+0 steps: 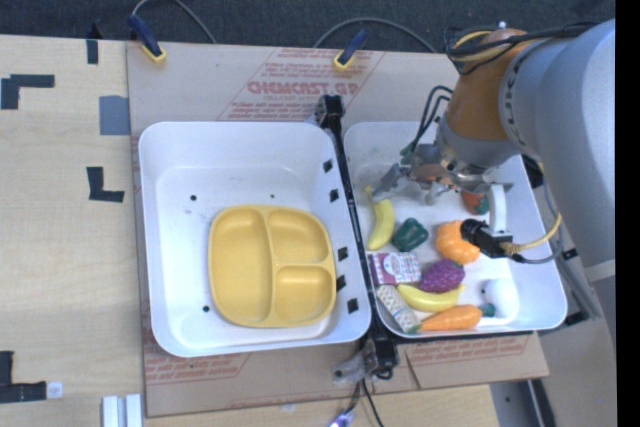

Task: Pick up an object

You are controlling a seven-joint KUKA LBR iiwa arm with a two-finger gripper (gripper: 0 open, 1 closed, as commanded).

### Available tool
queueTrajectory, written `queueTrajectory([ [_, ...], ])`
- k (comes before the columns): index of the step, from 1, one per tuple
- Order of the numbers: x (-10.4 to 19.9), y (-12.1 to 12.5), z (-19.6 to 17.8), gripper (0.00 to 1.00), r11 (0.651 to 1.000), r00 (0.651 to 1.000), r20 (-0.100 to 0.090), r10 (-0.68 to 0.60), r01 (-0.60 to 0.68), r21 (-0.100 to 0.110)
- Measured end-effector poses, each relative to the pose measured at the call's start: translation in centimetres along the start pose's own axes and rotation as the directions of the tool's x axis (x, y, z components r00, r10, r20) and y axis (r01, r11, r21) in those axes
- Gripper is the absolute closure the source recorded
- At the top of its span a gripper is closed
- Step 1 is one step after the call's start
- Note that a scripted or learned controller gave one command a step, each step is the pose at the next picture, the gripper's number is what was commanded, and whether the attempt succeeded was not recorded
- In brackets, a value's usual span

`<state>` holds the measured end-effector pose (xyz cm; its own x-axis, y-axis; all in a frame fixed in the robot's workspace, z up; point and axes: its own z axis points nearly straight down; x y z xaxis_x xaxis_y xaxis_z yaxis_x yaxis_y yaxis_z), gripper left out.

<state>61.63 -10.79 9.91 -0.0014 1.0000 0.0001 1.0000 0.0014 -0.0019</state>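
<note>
The right bin (540, 310) holds several toy foods: a yellow banana (381, 223), a green pepper (409, 235), an orange fruit (453, 243), purple grapes (442, 275), a second banana (428, 297), a carrot (451, 318) and a small pink-and-white carton (396, 267). My gripper (420, 179) hangs low over the far part of this bin, just above and to the right of the upper banana's tip. Nothing is visibly held in it. The arm's grey body and orange band (480, 105) cover the bin's far right corner.
The left bin (165, 215) holds a yellow divided tray (270, 265). A black clip strip (340, 185) runs along the wall between the bins. A white object (498, 295) lies near the right bin's front right. Cables trail behind the bench.
</note>
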Motion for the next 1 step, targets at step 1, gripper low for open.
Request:
queueTrajectory([
  [1, 1.22, -1.57, 1.36, 0.00, 1.000, 1.000, 0.004, 0.001, -0.001, -0.006],
])
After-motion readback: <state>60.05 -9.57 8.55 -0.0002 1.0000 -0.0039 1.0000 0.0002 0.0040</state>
